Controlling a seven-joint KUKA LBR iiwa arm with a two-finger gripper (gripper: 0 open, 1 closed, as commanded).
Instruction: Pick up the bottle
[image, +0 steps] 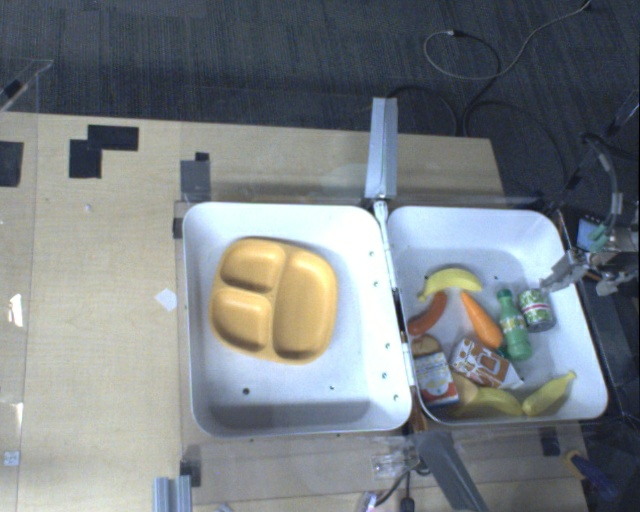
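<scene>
A small green bottle (514, 328) with a white label lies in the right bin (480, 235), toward its right side, with its cap pointing to the far wall. A green-labelled can (537, 310) touches its right side. An orange carrot (481, 319) lies just to its left, and a juice carton (482, 363) sits by its lower end.
The right bin also holds a banana (449, 281), a red sausage (428, 314), a small packet (433, 372) and two more bananas (520, 398) along the near wall. A yellow divided plate (275, 299) lies in the left bin (200, 330). Cables and fixtures (600, 250) crowd the right edge.
</scene>
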